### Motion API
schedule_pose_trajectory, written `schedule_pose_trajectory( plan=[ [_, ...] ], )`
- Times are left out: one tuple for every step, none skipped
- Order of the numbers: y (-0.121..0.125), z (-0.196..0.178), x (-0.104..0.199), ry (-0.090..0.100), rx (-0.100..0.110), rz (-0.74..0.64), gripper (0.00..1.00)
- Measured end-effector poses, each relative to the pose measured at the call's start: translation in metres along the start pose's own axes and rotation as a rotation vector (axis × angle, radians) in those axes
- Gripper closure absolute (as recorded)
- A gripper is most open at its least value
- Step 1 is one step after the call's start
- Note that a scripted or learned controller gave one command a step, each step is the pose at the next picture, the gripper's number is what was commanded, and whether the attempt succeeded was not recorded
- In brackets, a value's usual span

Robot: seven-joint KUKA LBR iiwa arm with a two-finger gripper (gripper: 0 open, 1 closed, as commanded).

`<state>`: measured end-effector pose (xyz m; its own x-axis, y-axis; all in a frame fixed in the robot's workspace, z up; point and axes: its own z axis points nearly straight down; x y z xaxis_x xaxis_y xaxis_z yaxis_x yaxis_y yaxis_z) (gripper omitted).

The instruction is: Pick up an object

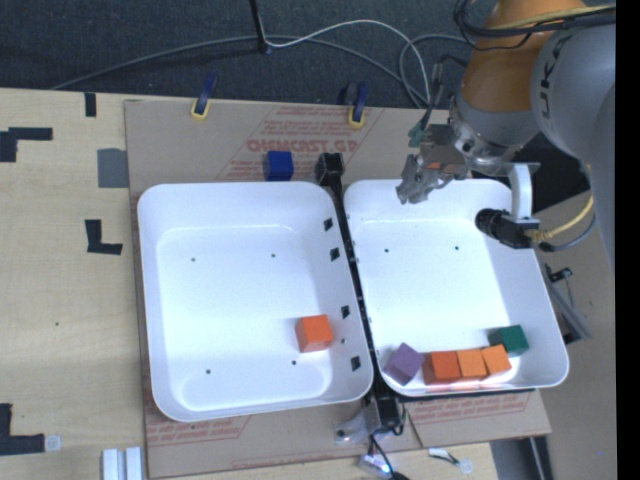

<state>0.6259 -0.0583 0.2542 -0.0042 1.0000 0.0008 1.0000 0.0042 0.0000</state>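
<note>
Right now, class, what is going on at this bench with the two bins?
A grey robot arm reaches in from the right, its claw above the far edge of the right bin. Nothing shows between its fingers. A purple block, two orange blocks and a green block lie along that bin's near edge. One orange cube sits in the left bin. A blue block rests outside, on the cardboard.

Glossy white plastic bins (160,268)
</note>
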Motion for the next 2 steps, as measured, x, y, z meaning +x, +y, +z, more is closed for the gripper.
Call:
schedule_pose_trajectory(
  plan=[
    [-0.007,-0.002,0.057,0.0,0.0,-0.001,1.0],
    [-0.024,0.01,0.115,0.0,0.001,-0.001,1.0]
  ],
)
